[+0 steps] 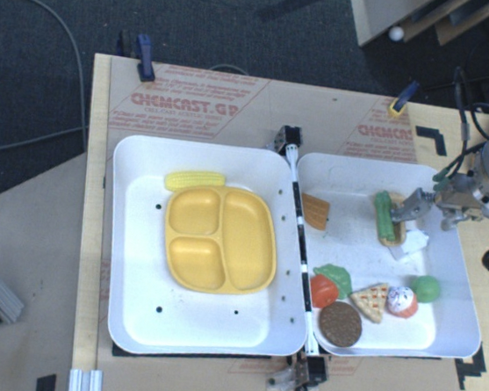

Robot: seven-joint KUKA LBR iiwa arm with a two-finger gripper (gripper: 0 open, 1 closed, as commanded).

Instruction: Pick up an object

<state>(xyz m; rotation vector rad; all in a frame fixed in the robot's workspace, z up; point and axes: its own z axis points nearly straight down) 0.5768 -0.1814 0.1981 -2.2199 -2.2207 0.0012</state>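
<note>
Claw (420, 207) sits low over the upper part of the right bin (463, 328), reaching in from the right. Its tips hang just beside the green hot-dog-like toy (387, 217), which lies lengthwise near the bin's back wall. Cannot tell whether the claw is apart or together; nothing is visibly between its tips.

Likely target: that green toy. Judged light, rigid plastic, smooth and somewhat slippery, not fragile. Best hold is across its narrow width at mid-length, so it cannot pivot or squirt out.

Other pieces in the right bin:
- brown wedge (314, 212) by the divider
- tomato with green leaf (326, 287)
- round brown patty (340, 323)
- waffle-like triangle (371, 300)
- green ball (427, 289)

Left bin (124, 308) holds a yellow divided plate (220, 237) and a corn cob (195, 179), touching the plate's top edge.
</note>
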